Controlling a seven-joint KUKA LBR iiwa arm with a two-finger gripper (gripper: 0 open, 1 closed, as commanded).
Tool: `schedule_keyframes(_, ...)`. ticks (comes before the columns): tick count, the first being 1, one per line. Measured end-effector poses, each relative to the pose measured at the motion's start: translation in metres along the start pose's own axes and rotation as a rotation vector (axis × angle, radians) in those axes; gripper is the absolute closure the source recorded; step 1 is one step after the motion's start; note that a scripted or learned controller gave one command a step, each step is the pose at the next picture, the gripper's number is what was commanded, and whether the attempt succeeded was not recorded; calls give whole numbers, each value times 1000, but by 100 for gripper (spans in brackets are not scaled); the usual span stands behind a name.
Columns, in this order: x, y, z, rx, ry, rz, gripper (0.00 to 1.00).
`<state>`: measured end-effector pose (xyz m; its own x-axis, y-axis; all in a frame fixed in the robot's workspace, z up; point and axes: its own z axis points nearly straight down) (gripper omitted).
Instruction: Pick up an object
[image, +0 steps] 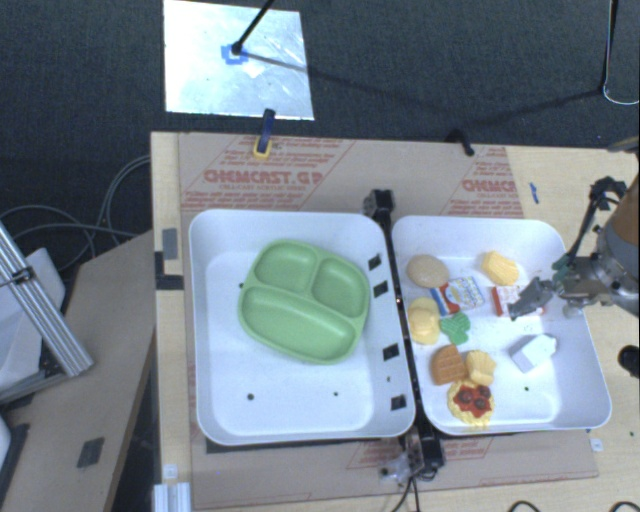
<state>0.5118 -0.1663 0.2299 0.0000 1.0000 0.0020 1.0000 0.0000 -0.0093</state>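
A: Camera view first: where does the gripper (528, 300) sit against the right bin (590, 400)?

B: Over that bin's right-hand half, reaching in from its right wall. Nothing is between its tips. Whether they are spread or closed, I cannot tell; they blur into one dark shape.

A: And what lies closest to it?

B: The white block (532, 351), just beside the tips on the near side, toward the bin's front wall. The red-and-white packet (497, 298) lies just beside them too, toward the bin's centre. My guess is that one of these two is the easiest pick.

A: Does the block have a long axis?

B: It looks slightly longer across the bin than front to back, but it is too small to be sure.

A: Count the rest.

B: In the right bin: one tan potato-shaped piece (428, 270), two yellow pieces (500, 267) (424, 322), one striped card (464, 293), one green leafy piece (455, 327), one orange waffle-like piece (449, 365), one yellow chunk (481, 367), one toy pizza slice (472, 402). That makes ten with the block and packet.

A: And beyond the divider?

B: The left bin (225, 400) holds one green divided plate (305, 300), three compartments, well apart from the gripper.
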Motion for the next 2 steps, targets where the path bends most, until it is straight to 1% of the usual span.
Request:
schedule_keyframes(1,0,2,-5,-11,-2,-3,0)
schedule_keyframes(2,-8,5,53,-7,-1,-1,0)
